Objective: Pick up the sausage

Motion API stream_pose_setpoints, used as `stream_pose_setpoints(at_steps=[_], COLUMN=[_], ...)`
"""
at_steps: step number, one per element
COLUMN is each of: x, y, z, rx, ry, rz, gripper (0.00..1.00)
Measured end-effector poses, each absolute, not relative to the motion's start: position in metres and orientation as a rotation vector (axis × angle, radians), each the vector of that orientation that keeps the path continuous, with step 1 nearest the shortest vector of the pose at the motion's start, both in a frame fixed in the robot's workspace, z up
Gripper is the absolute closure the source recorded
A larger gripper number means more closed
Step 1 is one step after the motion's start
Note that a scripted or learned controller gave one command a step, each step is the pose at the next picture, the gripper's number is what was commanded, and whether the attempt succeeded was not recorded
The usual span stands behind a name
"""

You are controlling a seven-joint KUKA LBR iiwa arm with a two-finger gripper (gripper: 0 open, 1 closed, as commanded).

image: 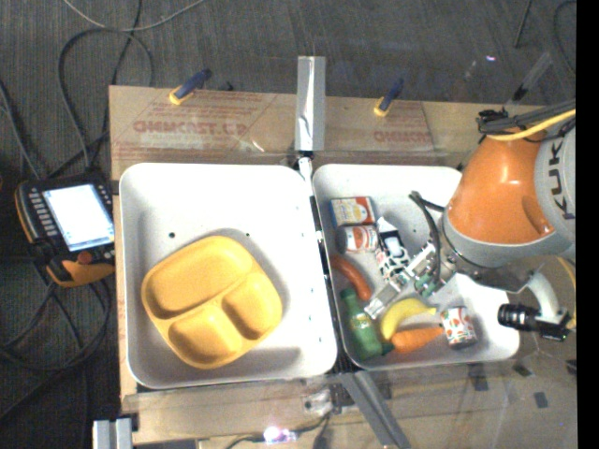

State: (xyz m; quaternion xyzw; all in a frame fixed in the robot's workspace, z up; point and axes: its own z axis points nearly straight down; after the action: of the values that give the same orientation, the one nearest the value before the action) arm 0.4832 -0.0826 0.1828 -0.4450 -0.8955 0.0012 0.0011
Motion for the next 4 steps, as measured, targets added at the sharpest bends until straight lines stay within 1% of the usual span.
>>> stream_pose_setpoints(at_steps=[1, 2, 3, 4], x=[0.564, 0.531, 0.536, 0.553], y=[-0.106, -0.104, -0.106, -0.059], z=[0.131, 0.11, 0.125, 0.183], rx=[-1.335, -1.344, -1.356, -1.342], ry=[-2.849, -2.926, -2.94, -2.84], rz=[0.003, -0.028, -0.034, 0.002], gripper=[0.0, 0.0, 1.0, 1.0])
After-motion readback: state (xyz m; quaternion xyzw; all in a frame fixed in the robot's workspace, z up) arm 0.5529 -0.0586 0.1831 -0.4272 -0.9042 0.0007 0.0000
